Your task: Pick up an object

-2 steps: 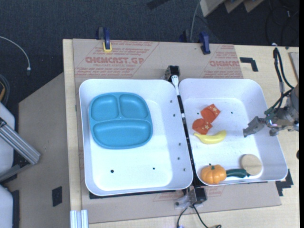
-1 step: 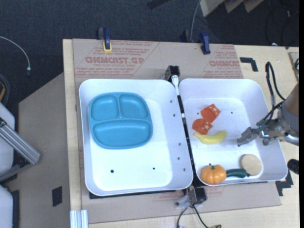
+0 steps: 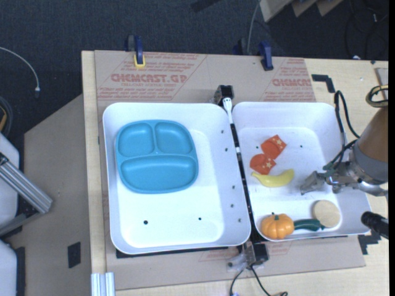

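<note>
Right white bin (image 3: 308,119), end effector (image 3: 311,182) low beside banana (image 3: 274,179)

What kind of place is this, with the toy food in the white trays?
Probably a robot lab. A robot arm reaches its hand over a bin of toy food like a banana and pumpkin, on a bench with clamps and cables.

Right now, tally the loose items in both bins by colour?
Blue: 1, divided plate
Red: 2, upper red piece, lower red piece
Yellow: 1, banana
Orange: 1, pumpkin
Green: 1, green piece
Tan: 1, round cookie
Total: 7
</note>
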Available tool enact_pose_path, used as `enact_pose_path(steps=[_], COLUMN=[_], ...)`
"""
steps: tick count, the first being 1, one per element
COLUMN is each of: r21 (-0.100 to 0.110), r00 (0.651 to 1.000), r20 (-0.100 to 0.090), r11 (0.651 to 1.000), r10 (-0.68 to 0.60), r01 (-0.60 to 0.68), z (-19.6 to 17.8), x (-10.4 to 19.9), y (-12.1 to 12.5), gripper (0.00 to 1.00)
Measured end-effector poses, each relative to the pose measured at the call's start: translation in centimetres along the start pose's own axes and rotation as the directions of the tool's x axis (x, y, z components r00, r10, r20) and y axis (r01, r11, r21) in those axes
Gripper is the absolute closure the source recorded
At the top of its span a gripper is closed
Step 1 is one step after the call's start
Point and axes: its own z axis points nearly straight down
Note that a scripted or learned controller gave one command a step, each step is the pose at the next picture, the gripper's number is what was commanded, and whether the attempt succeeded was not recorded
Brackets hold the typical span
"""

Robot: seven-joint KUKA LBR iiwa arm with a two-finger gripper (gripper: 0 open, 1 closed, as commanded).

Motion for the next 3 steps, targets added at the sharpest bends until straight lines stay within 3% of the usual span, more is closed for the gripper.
enact_pose_path(steps=[1, 2, 3], r21=[-0.001, -0.006, -0.013], r00=[1.000, 1.000, 1.000], r20=[0.000, 0.003, 0.006], r11=[1.000, 1.000, 1.000], r10=[0.000, 0.000, -0.001], r01=[0.000, 0.000, 0.002], z=[2.6, 1.4, -4.9], x=[0.1, 0.0, 0.2], y=[0.0, 0.0, 0.4], gripper=[0.00, 1.00, 1.00])
